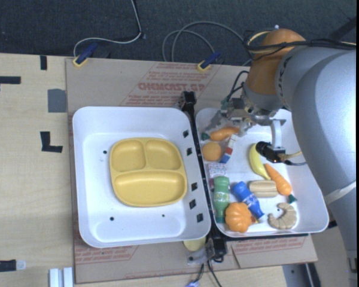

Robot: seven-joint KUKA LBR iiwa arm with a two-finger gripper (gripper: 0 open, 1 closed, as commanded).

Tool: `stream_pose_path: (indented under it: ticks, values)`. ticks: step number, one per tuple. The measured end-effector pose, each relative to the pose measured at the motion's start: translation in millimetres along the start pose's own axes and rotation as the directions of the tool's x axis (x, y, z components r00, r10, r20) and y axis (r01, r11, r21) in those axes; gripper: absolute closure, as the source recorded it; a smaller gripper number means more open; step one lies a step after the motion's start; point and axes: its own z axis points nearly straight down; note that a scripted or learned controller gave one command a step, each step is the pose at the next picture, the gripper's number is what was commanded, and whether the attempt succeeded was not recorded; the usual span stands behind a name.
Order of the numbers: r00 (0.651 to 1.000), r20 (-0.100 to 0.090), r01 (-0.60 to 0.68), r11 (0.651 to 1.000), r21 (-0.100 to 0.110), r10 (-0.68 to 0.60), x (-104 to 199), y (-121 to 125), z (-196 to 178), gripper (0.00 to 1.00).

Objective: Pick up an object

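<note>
Fingers low over the right bin's far end, directly above an orange oblong toy, grip unclear.

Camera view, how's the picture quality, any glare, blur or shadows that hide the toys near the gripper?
Camera view: lighting is soft and even, no harsh glare on the white bins; the image is slightly soft overall; the arm's grey body looms large and blurry; the gripper area is cluttered and dim, so the orange toy beneath it is hard to read.

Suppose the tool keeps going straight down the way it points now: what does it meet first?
Probably the orange carrot-like piece at the right bin's far end, just below the tool; depth is unclear from this slanted view.
</note>
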Motion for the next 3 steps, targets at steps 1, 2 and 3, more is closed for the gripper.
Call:
stream_pose_path:
  ticks: [1, 2, 3]
  values:
    - [1.000, -0.008, 0.002, 1.000, 0.001, -0.002, -3.9, 0.4, 0.3, 0.00]
    - [1.000, -0.001, 0.000, 1.000, 0.000, 0.000, -1.0, 0.0, 0.4, 0.00]
    - [1.000, -0.002, 0.000, 1.000, 0.000, 0.000, -1.4, 0.0, 0.5, 0.00]
